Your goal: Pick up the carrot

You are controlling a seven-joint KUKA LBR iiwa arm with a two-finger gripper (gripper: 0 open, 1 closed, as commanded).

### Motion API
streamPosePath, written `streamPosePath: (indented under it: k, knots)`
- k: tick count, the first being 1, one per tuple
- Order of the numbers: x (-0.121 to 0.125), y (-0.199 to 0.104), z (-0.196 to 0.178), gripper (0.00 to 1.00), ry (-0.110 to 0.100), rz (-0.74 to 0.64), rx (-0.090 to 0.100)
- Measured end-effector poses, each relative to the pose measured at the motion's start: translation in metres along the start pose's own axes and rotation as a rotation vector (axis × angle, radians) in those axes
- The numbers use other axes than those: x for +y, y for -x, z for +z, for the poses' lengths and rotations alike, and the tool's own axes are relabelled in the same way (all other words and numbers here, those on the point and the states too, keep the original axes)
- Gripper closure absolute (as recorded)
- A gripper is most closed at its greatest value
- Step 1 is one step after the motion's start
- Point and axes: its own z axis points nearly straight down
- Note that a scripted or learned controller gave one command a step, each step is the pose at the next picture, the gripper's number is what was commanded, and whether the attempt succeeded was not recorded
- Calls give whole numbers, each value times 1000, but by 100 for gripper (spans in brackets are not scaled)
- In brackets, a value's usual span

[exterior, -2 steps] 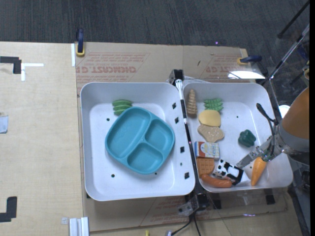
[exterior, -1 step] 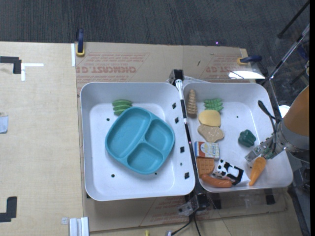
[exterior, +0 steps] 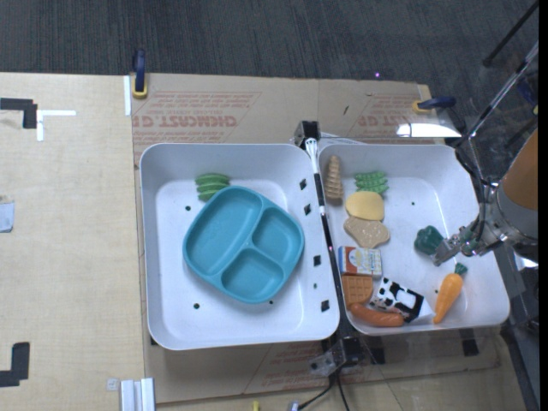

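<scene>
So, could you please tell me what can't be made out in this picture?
- Gripper: small and blurred in the camera view, so whether it is open or shut can't be told.
- Arm: cut off by the right edge.
- Carton: label too small to read.
- Sausage: partly covered by the cow-patterned toy.
- Carrot: whether it touches the bin wall is unclear.

Two white bins (exterior: 154,255) sit on a pale tan counter (exterior: 68,247). In the left bin, a sky-blue divided plate (exterior: 244,244) lies beside a ridged green toy vegetable (exterior: 212,184). The right bin is more varied — an orange carrot (exterior: 447,296) with a small green top, a dark green toy (exterior: 428,240), a yellow piece (exterior: 366,205), a tan one (exterior: 366,232), a beige ridged cone (exterior: 332,179), a leafy green piece (exterior: 371,181), a reddish-orange sausage (exterior: 374,317) and a black-and-white cow-patterned item (exterior: 397,297).
</scene>
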Motion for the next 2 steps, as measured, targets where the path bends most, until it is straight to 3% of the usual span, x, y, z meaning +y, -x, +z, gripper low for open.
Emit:
streamPosePath:
  k: [1,2]
  knots:
    - [0,0,0,0,0,0,0]
    - [1,0,80,0,5,-173,-3]
